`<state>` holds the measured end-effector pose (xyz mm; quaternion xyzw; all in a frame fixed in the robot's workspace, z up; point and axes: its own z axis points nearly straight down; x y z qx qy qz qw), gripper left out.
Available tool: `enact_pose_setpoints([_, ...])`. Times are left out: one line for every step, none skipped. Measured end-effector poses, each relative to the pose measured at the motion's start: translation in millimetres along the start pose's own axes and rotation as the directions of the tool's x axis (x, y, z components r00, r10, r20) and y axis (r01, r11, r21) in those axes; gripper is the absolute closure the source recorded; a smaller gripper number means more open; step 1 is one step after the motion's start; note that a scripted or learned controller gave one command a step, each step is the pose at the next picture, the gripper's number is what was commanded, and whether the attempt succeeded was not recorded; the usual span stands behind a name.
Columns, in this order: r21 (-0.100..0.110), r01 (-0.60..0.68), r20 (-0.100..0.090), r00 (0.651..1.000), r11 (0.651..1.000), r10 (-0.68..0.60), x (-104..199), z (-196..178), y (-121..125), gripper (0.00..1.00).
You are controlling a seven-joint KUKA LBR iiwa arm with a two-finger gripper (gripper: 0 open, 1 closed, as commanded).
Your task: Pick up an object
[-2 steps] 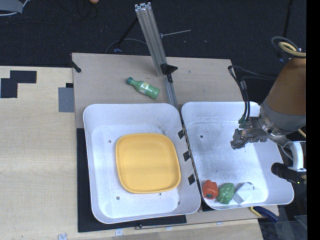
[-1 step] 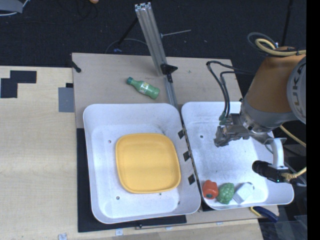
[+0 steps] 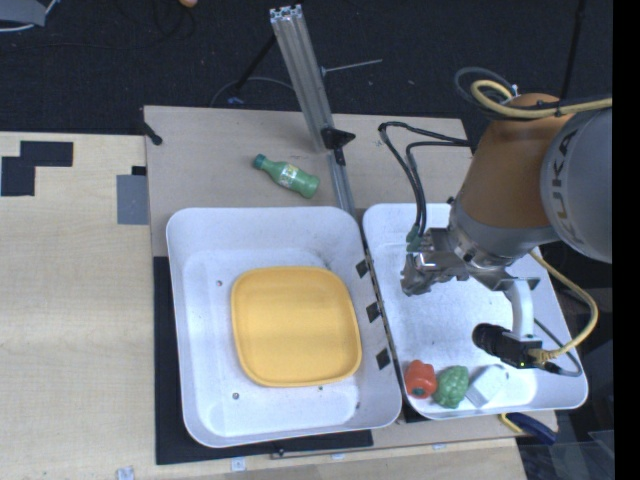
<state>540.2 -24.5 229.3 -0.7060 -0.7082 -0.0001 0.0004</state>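
End effector (image 3: 420,273) near right bin's (image 3: 560,400) left wall

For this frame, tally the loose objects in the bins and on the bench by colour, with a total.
Yellow: 1, plate in the left bin
Red: 1, small item in the right bin
Green: 2, lumpy item in the right bin; bottle on the bench
White/grey: 1, small block
Total: 5

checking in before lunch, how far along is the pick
Done: the gripper is over the right bin. In hand: nothing visibly held between its fingers. Left: the whole pick. The red piece, green piece and small white item lie in that bin's near corner, apart from the gripper.
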Motion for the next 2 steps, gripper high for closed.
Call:
enact_pose_setpoints([0.0, 0.0, 0.0, 1.0, 1.0, 0.0, 51.1, -4.7, 3.4, 1.0])
enact_pose_setpoints([0.0, 0.0, 0.0, 1.0, 1.0, 0.0, 106.6, -12.7, 3.2, 1.0])
